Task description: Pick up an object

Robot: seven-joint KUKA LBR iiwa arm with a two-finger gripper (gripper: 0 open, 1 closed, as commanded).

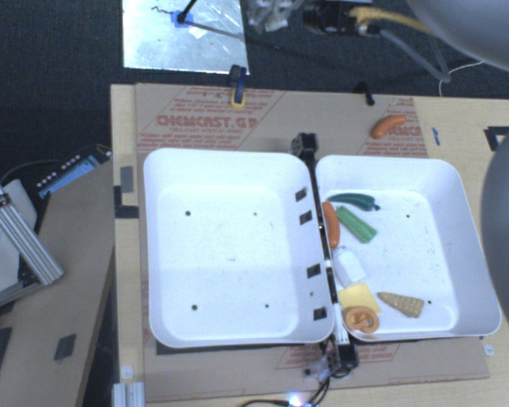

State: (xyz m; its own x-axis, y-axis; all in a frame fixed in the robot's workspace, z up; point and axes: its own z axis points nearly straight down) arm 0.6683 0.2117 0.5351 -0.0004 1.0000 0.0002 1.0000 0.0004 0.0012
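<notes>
The gripper (276,2) sat at the view's 12 o'clock edge, beyond the bench and well apart from both bins. It was blurred there, and I could not tell whether it was released or clenched; nothing showed in its grasp. The arm (471,15) bulked grey at 1 o'clock.

All the pickable things in the right bin (433,244) lay along its 9 o'clock side, by the wall shared with the left bin (229,244).

- A carrot (331,225) lay lengthwise against that wall.
- A dark pod (354,201) lay at the bin's 11 o'clock, just above the carrot's top end.
- A green stick (356,225) lay slanted just beside the carrot, below the pod.
- A white block (349,267) lay below the carrot.
- A yellow slab (358,296) touched the block's lower edge.
- An orange ring (361,319) sat at the bin's 7 o'clock corner, touching the slab.
- A tan wedge (401,303) lay near the slab, towards 6 o'clock, its tip pointing at the slab.

Outside the bins, a sausage (388,126) lay on the board (204,117) past the right bin's 12 o'clock rim. A yellow clamp (237,87) stood at the board's far edge, just below a foil sheet (184,24).
</notes>
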